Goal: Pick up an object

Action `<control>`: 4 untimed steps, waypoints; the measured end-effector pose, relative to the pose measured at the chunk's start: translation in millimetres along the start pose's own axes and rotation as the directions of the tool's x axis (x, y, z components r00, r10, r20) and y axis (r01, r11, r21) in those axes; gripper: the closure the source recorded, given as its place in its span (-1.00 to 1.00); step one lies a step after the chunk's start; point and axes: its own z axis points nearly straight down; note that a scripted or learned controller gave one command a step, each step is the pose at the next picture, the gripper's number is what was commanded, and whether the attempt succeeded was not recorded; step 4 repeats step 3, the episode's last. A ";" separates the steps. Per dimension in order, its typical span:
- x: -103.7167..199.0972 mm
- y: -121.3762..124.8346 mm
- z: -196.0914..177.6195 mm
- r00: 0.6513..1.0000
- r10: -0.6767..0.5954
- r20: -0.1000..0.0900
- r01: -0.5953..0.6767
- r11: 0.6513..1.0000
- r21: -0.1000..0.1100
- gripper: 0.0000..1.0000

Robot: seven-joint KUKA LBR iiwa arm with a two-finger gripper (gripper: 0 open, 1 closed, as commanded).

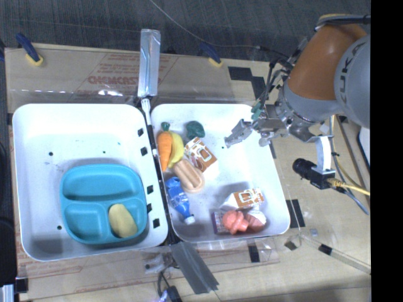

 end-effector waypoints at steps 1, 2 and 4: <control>33.8 -16.8 102.6 0.998 0.066 -0.001 -0.066 0.998 0.009 -1.00; 47.7 41.1 151.3 0.998 0.064 0.000 -0.064 0.998 0.004 -1.00; 51.9 29.3 161.2 0.976 -0.218 0.006 0.218 0.976 -0.009 -1.00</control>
